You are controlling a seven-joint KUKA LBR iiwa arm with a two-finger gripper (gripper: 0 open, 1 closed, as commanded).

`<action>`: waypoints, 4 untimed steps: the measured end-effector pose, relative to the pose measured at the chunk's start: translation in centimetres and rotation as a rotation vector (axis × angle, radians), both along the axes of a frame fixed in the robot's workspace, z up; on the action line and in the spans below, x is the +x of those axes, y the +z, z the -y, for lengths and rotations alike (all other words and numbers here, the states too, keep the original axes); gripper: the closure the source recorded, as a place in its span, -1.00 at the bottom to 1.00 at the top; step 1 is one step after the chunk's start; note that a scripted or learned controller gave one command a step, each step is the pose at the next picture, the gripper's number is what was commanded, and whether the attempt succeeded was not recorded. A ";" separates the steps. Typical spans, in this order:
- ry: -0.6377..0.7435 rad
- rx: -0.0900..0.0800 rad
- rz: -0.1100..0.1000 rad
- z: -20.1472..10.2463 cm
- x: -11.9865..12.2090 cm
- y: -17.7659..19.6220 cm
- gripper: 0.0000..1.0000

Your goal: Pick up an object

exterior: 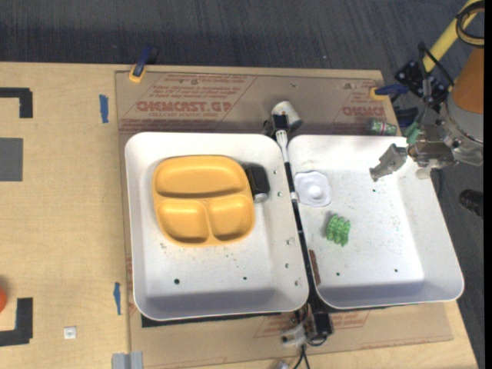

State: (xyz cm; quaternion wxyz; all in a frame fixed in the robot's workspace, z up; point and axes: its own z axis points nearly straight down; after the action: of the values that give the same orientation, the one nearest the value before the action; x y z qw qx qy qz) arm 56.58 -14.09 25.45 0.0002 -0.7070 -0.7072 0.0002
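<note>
A small knobbly green toy [337, 230] lies mid-floor in the right bin [430, 241], beside a clear plastic lid [313, 190]. It looks light and rigid, best pinched across its narrow sides. The gripper [382, 167] hovers over the bin's far right edge, carrying nothing; whether its jaws are parted cannot be told.

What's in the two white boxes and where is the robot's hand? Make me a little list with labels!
left bin: yellow divided tray with a small black object touching its right edge
right bin: green knobbly toy and a white round lid-like piece, apart from each other
gripper: over the right bin's upper right part, holding nothing
arm: reaches in from the right
picked up yet: no
</note>
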 end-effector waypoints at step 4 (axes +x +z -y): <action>0.037 0.003 0.009 -4.8 -3.5 -15.4 -1.00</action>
State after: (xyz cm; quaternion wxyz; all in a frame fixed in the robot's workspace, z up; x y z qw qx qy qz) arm 53.11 -9.32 10.01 -0.0021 -0.6937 -0.7203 -0.0041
